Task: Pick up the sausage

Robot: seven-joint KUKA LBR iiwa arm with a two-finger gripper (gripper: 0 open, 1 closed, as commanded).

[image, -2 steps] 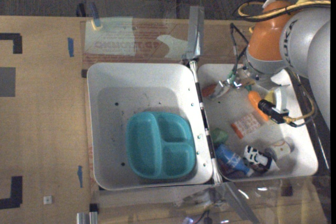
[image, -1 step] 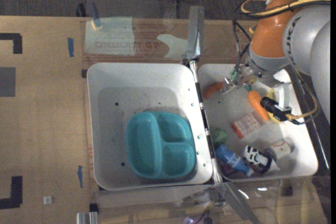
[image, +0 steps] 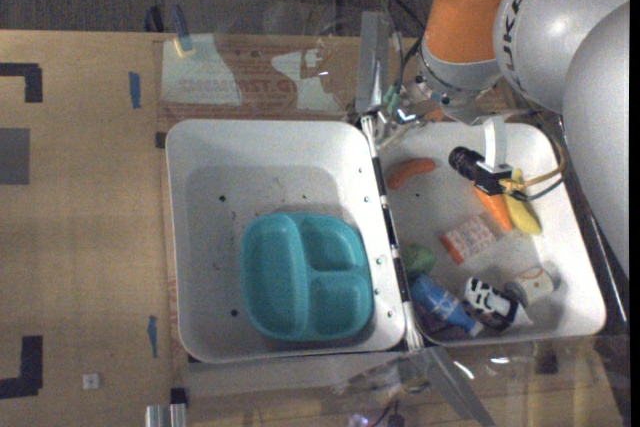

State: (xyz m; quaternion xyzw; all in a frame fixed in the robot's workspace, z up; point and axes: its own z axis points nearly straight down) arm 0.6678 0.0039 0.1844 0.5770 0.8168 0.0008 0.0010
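Note:
The sausage (image: pixel 410 173) is a short reddish-orange link lying in the right bin (image: pixel 570 315), near its back left corner and close to the divider. My gripper (image: pixel 397 111) hangs over that bin's back left corner, a little beyond the sausage and apart from it. The orange wrist band sits just above and to the right of the gripper. Nothing shows between the gripper and the sausage.
The right bin also holds a carrot (image: pixel 492 207), a banana (image: pixel 523 212), an orange-and-white packet (image: pixel 468 240), a green item (image: pixel 418 260), a blue item (image: pixel 440 303), a black-and-white toy (image: pixel 488 300) and a tan cylinder (image: pixel 532 287). A teal divided plate (image: pixel 305 275) lies in the left bin (image: pixel 200 165).

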